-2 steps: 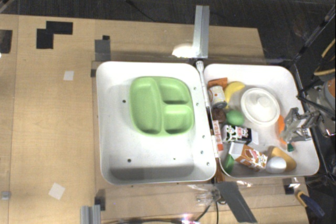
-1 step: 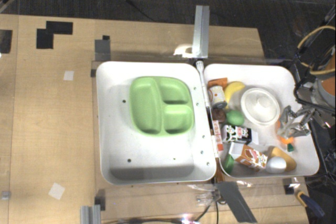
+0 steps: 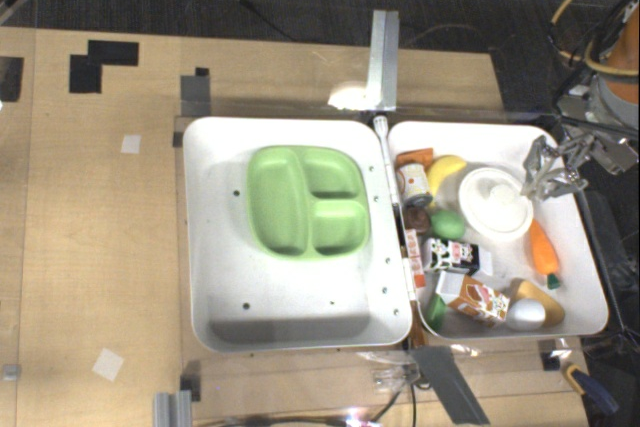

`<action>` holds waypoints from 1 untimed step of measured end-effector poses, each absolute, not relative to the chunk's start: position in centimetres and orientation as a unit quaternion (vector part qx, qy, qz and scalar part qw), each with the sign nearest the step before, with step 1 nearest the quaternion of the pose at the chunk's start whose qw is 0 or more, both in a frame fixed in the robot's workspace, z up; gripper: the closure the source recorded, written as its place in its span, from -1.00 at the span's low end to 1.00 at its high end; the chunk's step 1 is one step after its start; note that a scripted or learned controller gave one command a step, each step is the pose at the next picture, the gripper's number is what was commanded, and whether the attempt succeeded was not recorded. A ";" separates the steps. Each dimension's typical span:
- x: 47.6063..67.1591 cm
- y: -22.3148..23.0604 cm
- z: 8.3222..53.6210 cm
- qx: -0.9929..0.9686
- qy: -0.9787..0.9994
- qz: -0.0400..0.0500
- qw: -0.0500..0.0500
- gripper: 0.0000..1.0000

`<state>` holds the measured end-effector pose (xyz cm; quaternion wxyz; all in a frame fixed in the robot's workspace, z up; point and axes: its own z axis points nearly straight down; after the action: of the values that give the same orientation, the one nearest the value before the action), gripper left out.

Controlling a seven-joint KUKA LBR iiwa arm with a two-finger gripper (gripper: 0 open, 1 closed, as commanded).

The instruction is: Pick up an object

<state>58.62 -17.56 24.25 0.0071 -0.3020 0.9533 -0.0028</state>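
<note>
You're at the approach step: the metal two-finger gripper [image 3: 553,167] sits over the upper right corner of the right shallow white bin [image 3: 596,310], just beside the round white plastic lid or bowl [image 3: 494,200], with nothing between its fingers that I can make out; I can't tell how far they're spread, too small and cluttered there. No object is lifted yet. All candidates lie in that right bin, packed close: one white round piece, one yellow rounded fruit-like item [image 3: 446,171] touching it at upper left, one orange carrot-shaped toy [image 3: 543,250] along the right side, one small can with a red-and-white label [image 3: 413,183] near the divider, one black-and-white printed carton [image 3: 452,256], one brown-and-red printed carton [image 3: 478,301], one white egg-like ball [image 3: 527,313] at the lower right, plus a couple of green bits I can't identify. The left shallow white bin [image 3: 215,305] holds one green plastic divided tray [image 3: 305,200]. My read on the next move: descend onto something isolated, the carrot looks easiest, and centre the fingers before closing.
</note>
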 end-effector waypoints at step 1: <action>58.5 -17.7 24.0 -0.300 0.954 -0.002 0.005 -1.00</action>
<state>58.46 -17.74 24.01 0.0048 -0.3003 0.9538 -0.0015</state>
